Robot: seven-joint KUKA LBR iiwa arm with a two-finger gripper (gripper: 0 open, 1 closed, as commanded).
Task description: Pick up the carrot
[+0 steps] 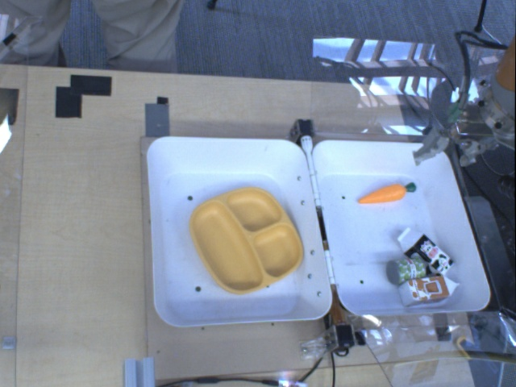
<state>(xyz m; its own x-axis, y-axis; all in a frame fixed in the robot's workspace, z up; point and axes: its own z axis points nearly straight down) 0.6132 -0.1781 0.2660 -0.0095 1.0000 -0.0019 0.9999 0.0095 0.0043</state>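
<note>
Left bin [165, 216] well left of pincer, yellow divided tray [244, 238] lying inside. Right bin [468, 216] next; carrot [384, 194] on its floor, lying flat, green tip pointing toward pincer, below-left of it, apart. Small cartons [423, 271] heaped at near corner, well below pincer. Pincer [431, 147] over far right rim, nothing between prongs; released or clenched: cannot tell.

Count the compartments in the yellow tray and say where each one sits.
3. The yellow tray lies in the left bin. One long compartment runs along its left side; two smaller ones sit on its right, upper and lower. None seem hidden.
</note>
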